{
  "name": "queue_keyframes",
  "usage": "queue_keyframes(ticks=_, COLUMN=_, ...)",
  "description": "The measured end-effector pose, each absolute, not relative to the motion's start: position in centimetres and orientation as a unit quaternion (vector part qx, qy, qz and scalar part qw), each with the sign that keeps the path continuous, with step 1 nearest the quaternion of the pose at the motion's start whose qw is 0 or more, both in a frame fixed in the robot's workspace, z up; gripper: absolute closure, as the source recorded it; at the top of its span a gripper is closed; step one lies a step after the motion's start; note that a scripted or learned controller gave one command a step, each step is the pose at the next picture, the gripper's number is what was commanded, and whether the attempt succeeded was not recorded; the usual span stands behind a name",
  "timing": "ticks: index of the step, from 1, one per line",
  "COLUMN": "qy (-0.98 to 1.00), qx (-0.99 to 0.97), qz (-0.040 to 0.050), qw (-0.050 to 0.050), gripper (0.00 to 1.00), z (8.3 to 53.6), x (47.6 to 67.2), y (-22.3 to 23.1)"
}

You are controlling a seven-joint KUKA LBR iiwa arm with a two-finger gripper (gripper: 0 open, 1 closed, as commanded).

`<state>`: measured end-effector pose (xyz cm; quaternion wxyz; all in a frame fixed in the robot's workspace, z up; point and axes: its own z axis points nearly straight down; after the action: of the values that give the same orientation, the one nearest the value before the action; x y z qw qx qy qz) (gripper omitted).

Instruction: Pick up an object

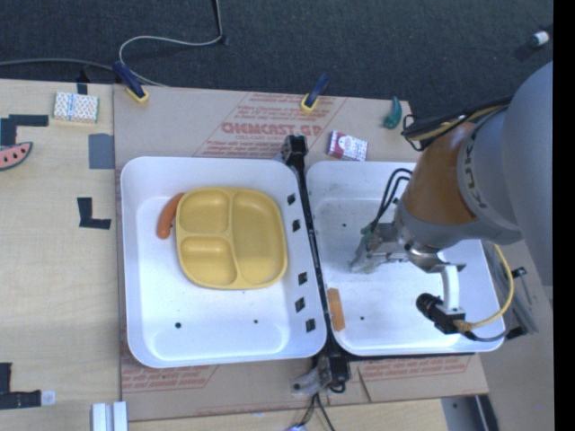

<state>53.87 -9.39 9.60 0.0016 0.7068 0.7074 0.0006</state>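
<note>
Faintly, "CHEMCAST GP" shows in red on the cardboard (269, 128); whether the hand (367, 254) is clenched, I cannot tell.

Dark carpeted floor (359, 25) across far side, grey cable (171, 43) trailing over it. Light wood bench (45, 268) at left, black tape marks (88, 212) on it. Brown printed cardboard sheet (252, 124) under bins, clamped by blue-yellow clips (130, 81) at far edge. Even lighting.

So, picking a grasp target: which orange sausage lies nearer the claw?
The sausage in the right bin's left edge; the other sausage lies beside the yellow plate.
</note>
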Motion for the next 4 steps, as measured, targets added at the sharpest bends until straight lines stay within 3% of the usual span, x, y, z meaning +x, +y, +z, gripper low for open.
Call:
queue_keyframes(ticks=1, qy=0.707, qx=0.707, qz=0.0005, qw=0.001, gripper=0.00, z=9.6, x=53.9, y=-9.4)
queue_keyframes(ticks=2, qy=0.708, qx=0.706, qz=0.0005, qw=0.000, gripper=1.00, z=10.5, x=53.8, y=-9.3)
queue_keyframes(ticks=3, qy=0.708, qx=0.706, qz=0.0005, qw=0.000, gripper=0.00, z=10.5, x=53.8, y=-9.3)
queue_keyframes(ticks=4, qy=0.708, qx=0.706, qz=0.0011, qw=0.001, gripper=0.00, z=8.6, x=61.0, y=-9.4)
